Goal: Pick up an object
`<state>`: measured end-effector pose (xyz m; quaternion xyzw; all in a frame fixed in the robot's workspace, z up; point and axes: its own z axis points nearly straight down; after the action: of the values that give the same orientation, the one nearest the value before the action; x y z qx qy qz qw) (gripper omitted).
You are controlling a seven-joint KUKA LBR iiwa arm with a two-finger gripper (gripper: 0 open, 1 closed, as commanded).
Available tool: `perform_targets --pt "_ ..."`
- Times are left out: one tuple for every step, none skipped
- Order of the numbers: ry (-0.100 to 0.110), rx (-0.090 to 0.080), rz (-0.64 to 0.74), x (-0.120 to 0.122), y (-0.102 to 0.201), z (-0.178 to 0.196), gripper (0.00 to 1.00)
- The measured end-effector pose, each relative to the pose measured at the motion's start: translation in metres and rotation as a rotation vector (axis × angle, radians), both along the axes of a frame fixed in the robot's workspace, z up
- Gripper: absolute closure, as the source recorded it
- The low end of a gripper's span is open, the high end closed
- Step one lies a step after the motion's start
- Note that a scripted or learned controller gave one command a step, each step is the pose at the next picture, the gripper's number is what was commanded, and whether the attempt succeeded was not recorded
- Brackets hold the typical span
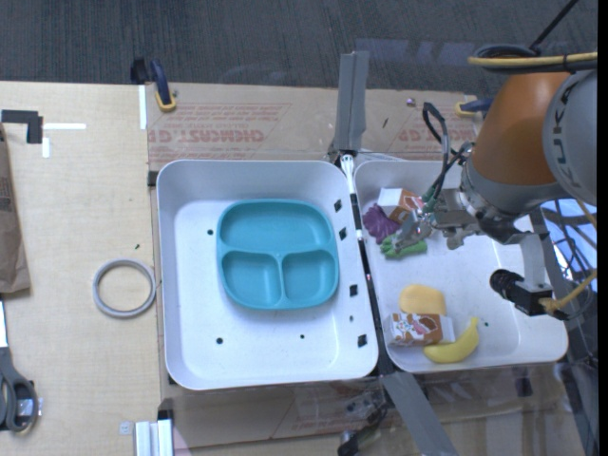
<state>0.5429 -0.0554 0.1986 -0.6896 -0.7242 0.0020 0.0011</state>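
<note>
Jaws' state cannot be told; the gripper (424, 218) sits low in the right bin (518, 335), right of centre frame, over a green toy (404, 247) and purple item (377, 222). Banana (453, 346) lies near the bin's lower edge.

We cannot tell how the claw (425, 218) stands, for its tips blur into the green toy (405, 246). The arm (532, 131) hides the right bin's (503, 340) far corner. The scissors (13, 397) are cut off at the left edge.
</note>
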Motion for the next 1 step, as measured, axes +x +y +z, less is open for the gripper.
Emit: perform_targets --pt "-0.002 0.001 0.278 0.0352 -0.0389 -0.0250 0.00"
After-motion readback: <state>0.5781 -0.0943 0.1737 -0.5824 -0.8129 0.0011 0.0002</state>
